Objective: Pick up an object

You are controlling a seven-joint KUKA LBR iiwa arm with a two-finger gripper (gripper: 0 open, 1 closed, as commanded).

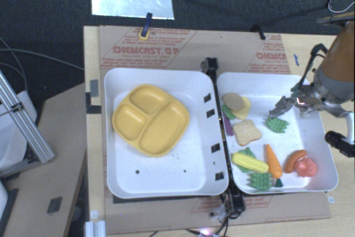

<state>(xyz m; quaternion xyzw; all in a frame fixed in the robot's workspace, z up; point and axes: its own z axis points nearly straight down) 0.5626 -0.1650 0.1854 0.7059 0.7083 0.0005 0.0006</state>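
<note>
The right bin (319,136) is crowded along its left and near sides, where a burger (236,104), a bread slice (247,131), a corn cob (249,162), a carrot (272,160) and a sausage (294,159) lie close together, leaving bare floor mainly along its far edge and in the middle right. The gripper (279,107) hangs just beside a green leafy piece (277,124), with the arm (333,77) blocking the bin's far right corner. In the left bin (166,175) a yellow divided plate (150,119) fills the middle, with open floor along the near side.
</note>
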